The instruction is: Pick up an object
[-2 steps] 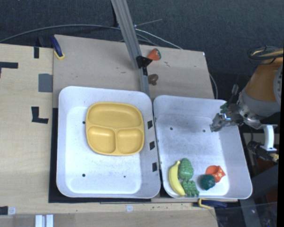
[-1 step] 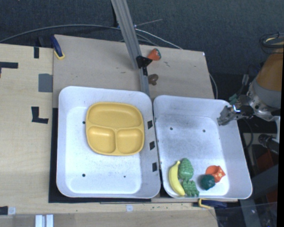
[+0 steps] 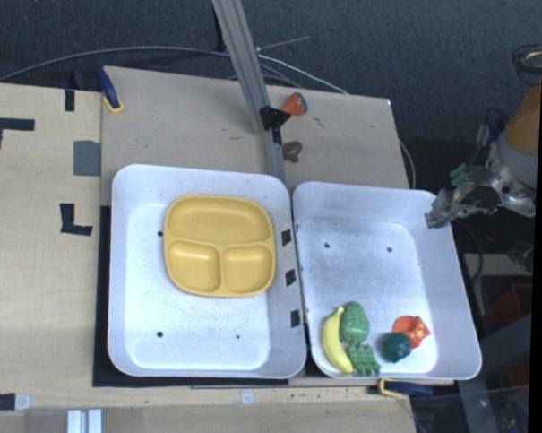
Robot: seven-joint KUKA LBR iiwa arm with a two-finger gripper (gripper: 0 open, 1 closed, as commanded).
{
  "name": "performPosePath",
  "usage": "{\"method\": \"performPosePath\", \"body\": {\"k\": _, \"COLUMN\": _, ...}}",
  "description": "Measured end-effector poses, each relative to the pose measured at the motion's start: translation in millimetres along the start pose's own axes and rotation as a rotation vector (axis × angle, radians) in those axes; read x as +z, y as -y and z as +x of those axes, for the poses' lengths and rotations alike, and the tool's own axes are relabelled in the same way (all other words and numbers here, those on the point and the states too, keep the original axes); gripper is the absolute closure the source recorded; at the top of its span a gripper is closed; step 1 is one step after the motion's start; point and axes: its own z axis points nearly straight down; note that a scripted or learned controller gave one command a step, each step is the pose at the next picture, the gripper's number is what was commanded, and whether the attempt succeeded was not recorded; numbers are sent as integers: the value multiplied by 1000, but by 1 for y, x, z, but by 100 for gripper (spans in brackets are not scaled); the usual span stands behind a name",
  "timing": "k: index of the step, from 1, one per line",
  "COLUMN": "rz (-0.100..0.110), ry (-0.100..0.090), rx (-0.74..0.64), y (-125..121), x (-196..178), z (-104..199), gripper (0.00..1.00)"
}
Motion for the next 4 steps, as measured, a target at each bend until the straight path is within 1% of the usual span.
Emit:
{"method": "performPosePath", "body": {"k": 1, "rz": 5, "ry": -3, "rx": -4, "y": 12, "x": -1, "z": 57, "gripper": 100}}
{"method": "performPosePath", "body": {"k": 2, "rz": 7, "ry": -2, "rx": -3, "y": 23, "x": 3, "z": 103, "gripper": 100}}
{"method": "performPosePath", "body": {"k": 4, "rz": 7, "ry": -2, "rx": -4, "y": 32, "x": 27, "z": 198, "gripper": 100}}
